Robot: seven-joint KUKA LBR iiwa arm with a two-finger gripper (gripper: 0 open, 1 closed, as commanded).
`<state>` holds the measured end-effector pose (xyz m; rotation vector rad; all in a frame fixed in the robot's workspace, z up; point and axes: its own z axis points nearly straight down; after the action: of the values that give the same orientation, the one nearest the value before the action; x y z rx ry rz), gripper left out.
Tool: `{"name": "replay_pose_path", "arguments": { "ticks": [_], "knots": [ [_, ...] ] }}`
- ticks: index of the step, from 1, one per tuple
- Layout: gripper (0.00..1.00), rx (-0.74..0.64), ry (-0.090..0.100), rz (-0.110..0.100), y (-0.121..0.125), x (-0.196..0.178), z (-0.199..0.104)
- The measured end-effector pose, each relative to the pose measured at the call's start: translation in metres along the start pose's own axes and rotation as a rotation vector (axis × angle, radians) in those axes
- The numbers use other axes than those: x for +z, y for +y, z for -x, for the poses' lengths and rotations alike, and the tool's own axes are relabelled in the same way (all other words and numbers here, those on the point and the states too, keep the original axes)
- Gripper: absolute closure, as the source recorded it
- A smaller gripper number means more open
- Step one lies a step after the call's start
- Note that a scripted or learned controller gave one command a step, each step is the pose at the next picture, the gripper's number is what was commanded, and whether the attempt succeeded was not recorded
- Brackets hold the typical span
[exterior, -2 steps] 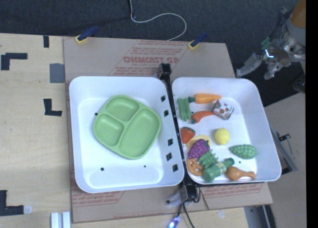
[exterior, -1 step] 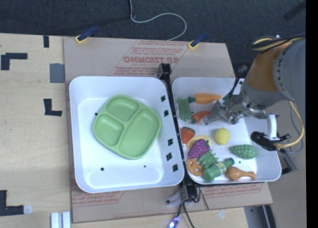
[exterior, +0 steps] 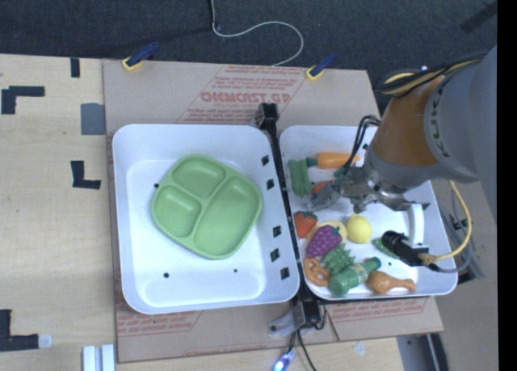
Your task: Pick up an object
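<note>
The right bin (exterior: 432, 200) holds several toy foods. An orange carrot (exterior: 333, 159) and a green vegetable (exterior: 299, 175) lie at its back left. A red piece (exterior: 304, 222), purple grapes (exterior: 321, 242), a yellow lemon (exterior: 359, 229), a green piece (exterior: 346, 274) and a brown drumstick (exterior: 389, 283) lie toward the front. My gripper (exterior: 338, 187) is low in this bin, just in front of the carrot and behind the lemon. A small reddish piece (exterior: 322, 192) shows at its left side; the wrist hides what lies under it.
The left bin (exterior: 141, 280) holds a green divided plate (exterior: 208, 206). A black divider (exterior: 276, 191) runs between the bins. The arm's grey and orange body (exterior: 420, 131) covers the right bin's back right. A black connector and cable (exterior: 404, 248) hang over that bin's front right.
</note>
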<state>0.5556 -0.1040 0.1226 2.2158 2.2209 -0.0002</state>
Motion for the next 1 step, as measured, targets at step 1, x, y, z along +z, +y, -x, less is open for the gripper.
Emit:
{"name": "replay_pose_path", "arguments": {
  "ticks": [1],
  "knots": [
    [1.00,0.000,0.003,-0.004,0.0007,-0.0074,0.0010]
  ]
}}
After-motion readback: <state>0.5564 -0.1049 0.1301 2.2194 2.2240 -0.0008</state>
